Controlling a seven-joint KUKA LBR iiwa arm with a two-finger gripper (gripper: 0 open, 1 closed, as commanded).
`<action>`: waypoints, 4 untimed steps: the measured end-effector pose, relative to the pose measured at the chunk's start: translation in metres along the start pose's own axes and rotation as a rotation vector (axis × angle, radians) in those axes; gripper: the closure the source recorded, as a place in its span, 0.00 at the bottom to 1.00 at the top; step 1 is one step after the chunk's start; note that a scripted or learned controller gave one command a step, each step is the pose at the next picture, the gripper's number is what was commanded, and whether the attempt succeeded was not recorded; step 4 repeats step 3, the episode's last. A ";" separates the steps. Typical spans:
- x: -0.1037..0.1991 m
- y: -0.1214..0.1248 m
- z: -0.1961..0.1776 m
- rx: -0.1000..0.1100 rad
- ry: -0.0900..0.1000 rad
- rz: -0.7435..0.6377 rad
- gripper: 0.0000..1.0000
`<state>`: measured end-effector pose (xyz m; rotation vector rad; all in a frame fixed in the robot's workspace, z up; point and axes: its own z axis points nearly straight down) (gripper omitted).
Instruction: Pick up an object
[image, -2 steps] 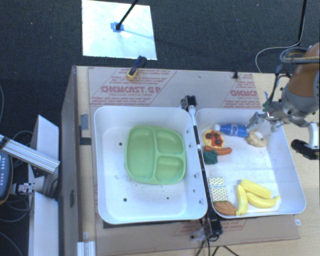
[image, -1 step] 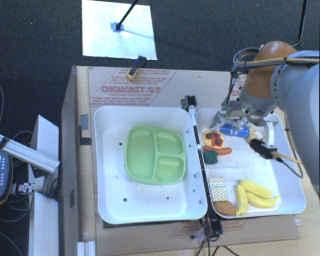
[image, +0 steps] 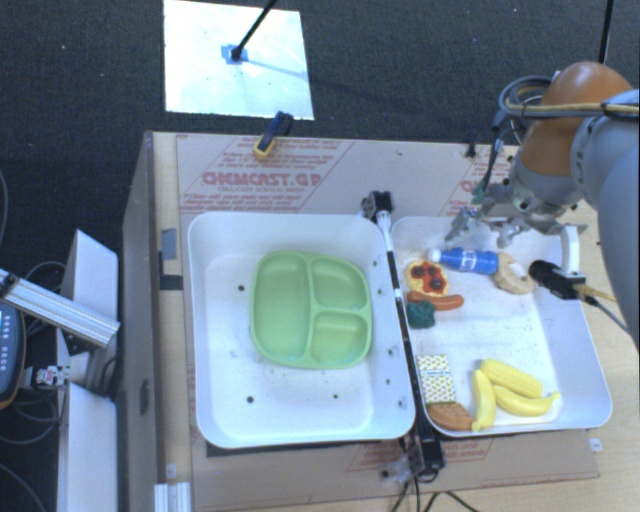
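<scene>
My gripper (image: 484, 232) hangs over the far end of the right bin (image: 580, 350), with its fingers spread and nothing between them. Just below it lies a blue bottle with a white cap (image: 466, 261) on its side. A beige piece (image: 516, 281) rests to the bottle's right. A toy pizza slice (image: 427, 276), a sausage (image: 438, 301) and a dark green item (image: 420, 316) sit near the bin's left wall. At the near end lie yellow bananas (image: 510, 391), a small patterned packet (image: 435, 378) and a brown cookie (image: 452, 416).
The left bin (image: 220, 400) bears a green divided plate (image: 310, 308). A black-tipped bar (image: 392, 262) runs along the seam between the bins. A yellow-and-black tool (image: 271, 137) lies on the board behind the bins.
</scene>
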<state>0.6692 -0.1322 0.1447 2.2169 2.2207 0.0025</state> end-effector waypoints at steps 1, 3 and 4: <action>-0.042 0.001 0.031 -0.005 0.000 -0.002 0.00; -0.075 -0.030 0.021 0.001 0.000 0.001 0.00; -0.075 -0.030 0.021 0.001 0.000 0.001 0.00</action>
